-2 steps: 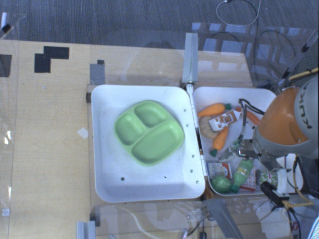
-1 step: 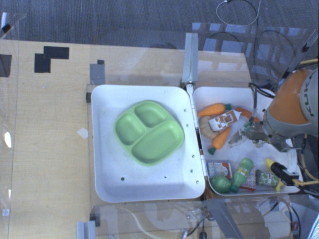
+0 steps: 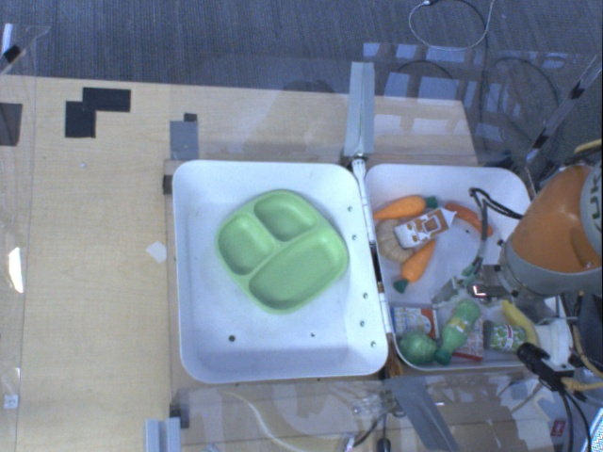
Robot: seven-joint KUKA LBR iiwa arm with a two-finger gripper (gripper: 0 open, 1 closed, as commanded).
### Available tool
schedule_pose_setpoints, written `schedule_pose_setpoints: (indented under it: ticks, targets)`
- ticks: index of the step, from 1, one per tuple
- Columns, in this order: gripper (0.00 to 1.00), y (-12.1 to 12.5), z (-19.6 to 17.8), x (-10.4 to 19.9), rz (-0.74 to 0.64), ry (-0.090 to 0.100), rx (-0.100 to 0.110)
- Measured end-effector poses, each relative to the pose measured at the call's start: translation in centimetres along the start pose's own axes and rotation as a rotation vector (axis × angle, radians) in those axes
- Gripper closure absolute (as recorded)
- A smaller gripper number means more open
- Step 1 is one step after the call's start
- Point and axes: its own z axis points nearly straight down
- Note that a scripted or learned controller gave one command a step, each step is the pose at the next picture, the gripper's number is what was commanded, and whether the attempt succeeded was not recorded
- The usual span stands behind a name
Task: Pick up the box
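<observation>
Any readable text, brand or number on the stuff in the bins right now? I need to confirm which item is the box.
No text can be read.
Small white and orange box among the carrots: printed face, too blurred.
Flat packet at the right bin's near edge: print too small.
Green bottle: label blurred.

Small white-and-orange box (image 3: 421, 227) flat among carrots, right bin

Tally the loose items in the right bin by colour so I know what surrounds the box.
Orange carrots: 3
White and orange box: 1
Green items: 2
Yellow item: 1
Total: 7, judging only what the arm leaves visible.
</observation>
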Motion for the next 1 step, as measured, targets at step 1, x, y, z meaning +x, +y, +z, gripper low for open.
schedule_pose_setpoints:
  ticks: [1]
  targets:
    - [0.00, 0.60, -0.04, 5.80, -0.017, 0.000, -0.003]
